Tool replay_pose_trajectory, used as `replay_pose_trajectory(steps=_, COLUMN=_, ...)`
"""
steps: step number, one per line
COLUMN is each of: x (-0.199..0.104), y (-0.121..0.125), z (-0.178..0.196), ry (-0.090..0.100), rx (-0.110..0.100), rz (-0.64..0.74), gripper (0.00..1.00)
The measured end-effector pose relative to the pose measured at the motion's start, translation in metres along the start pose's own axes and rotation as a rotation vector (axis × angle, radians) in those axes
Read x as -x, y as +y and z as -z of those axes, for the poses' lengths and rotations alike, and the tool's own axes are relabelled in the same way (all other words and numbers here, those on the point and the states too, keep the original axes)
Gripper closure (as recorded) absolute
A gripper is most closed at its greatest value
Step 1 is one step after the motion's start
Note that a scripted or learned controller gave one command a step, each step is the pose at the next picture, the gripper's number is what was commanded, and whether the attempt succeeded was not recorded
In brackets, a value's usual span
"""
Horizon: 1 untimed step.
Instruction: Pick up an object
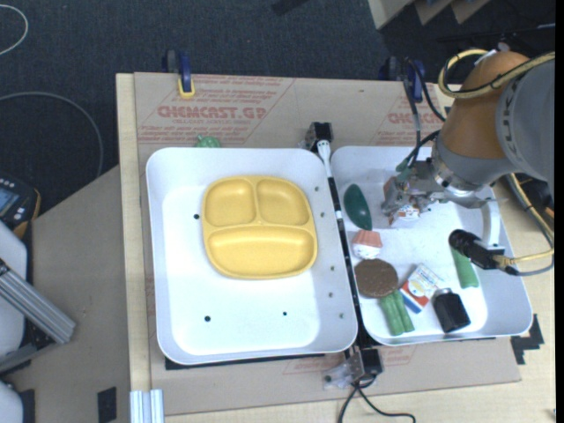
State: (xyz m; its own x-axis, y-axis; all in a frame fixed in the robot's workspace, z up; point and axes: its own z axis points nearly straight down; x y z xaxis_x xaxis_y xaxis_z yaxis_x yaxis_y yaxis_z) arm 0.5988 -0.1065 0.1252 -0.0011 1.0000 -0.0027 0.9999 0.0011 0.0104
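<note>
Camera view, cardboard-topped bench (pixel 264 104), two white bins (pixel 176 263), dark carpet (pixel 88 25)

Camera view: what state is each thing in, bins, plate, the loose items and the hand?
Left bin: holds the plate.
Yellow plate: flat, upright, its three compartments bare.
Right bin: holds the loose items.
Dark green piece: lying by the divider.
Brown disc: lying flat.
Black block: lying near the front edge.
Hand: low over the right bin's back part, grip unclear.

Grey arm (pixel 533 113) with orange band (pixel 476 117), trailing black and yellow cables (pixel 520 258).
</note>
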Motion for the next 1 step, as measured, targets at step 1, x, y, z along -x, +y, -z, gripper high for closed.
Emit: replay_pose_trajectory(steps=1, x=-0.0001, y=0.0004, z=0.0096, ry=-0.001, rx=0.002, rz=0.000, gripper=1.00)
